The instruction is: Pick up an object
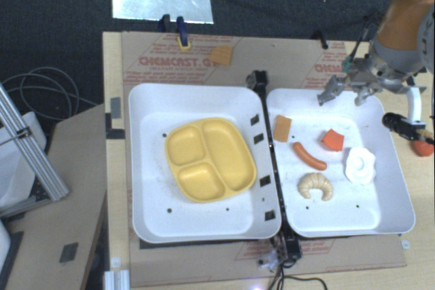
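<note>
In the right bin [391, 210], one sausage [310, 155], one croissant [317, 185], one egg [359, 166], jaws spread open, holding nothing

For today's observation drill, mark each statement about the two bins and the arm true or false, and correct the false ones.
1. The yellow tray lies in the left bin. True.
2. The croissant lies on the tray. False: it lies in the right bin.
3. The gripper holds the sausage. False: the sausage lies on the bin floor, apart from the gripper.
4. The fried egg lies right of the sausage. True.
5. The tray has three compartments. True.
</note>
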`<state>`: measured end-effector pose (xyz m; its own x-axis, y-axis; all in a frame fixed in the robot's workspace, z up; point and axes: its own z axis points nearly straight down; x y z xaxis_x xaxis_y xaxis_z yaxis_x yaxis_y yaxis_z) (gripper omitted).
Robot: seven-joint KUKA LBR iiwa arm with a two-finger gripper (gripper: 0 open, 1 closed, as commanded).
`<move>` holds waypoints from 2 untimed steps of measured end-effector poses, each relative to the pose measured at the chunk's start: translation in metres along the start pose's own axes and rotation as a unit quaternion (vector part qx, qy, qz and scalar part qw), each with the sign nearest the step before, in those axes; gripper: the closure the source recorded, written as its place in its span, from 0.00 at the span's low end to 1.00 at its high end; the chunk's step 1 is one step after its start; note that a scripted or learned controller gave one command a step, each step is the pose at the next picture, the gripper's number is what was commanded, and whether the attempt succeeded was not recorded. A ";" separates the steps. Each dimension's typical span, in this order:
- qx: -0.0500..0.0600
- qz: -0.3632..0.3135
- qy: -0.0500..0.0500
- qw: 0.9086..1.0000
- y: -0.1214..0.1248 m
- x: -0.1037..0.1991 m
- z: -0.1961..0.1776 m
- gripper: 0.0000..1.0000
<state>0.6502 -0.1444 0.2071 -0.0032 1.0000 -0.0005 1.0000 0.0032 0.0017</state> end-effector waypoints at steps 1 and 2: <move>0.006 0.002 0.001 1.000 -0.056 -0.006 0.084 0.00; 0.002 0.001 0.001 1.000 -0.067 -0.010 0.125 0.00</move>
<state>0.5836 -0.1546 0.0822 -0.0006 1.0000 0.0008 1.0000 0.0006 -0.0031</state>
